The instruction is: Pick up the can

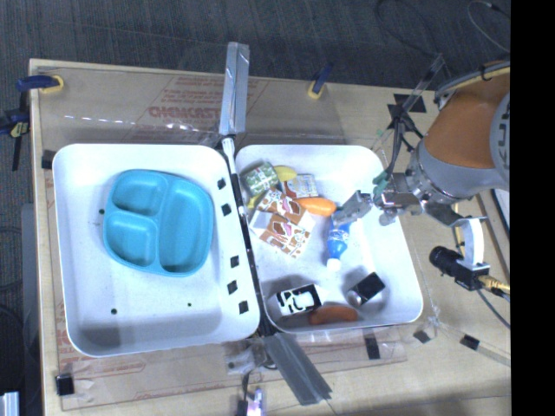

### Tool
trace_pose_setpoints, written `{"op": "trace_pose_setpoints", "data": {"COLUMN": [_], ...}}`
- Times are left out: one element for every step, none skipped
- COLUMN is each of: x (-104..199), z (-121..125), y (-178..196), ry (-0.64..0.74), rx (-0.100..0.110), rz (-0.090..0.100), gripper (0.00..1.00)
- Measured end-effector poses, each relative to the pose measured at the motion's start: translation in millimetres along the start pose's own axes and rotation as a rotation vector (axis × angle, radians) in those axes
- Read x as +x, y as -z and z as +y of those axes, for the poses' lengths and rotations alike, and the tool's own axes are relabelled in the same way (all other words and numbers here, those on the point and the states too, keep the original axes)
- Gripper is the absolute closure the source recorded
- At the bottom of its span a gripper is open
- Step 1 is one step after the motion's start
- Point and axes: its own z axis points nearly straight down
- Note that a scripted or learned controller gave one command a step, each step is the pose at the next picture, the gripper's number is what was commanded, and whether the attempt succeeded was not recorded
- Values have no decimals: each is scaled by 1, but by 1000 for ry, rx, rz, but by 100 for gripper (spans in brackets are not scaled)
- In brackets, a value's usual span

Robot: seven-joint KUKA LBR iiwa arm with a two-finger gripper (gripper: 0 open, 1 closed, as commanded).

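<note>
The can (259, 180) is sitting in the right bin (401, 271), up in its far left corner right against the divider wall. It's lying tilted, greenish label with pale patches and a silvery end showing (label's too small to read). A yellow item (287, 177) is touching it on its right, and a patterned red-and-white carton (283, 219) is lying just below it.

The claw (357, 204) is hanging over the middle of that same bin, well apart from the can, just above a small blue bottle (336, 244) with a white cap. Can't tell how far it's spread, and nothing's visibly between its fingers. An orange carrot-looking thing (316, 205) is resting just to its left.

Near the bin's front edge, a black-and-white box (298, 299), a brown sausage-shaped piece (333, 315) and a small black block (368, 287) are lying around. The left bin (78, 310) is holding a blue divided plate (159, 222). Both bins are sitting on the tabletop (442, 319).
</note>
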Motion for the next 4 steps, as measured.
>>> {"op": "trace_pose_setpoints", "data": {"x": [74, 64, 63, 63], "z": [-38, -30, -30, -30], "y": [-128, -155, -155, -155], "ry": [64, 38, 36, 36], "rx": [1, 0, -1, -1], "rz": [0, 1, 0, 0], "gripper": [0, 0, 0, 0]}}
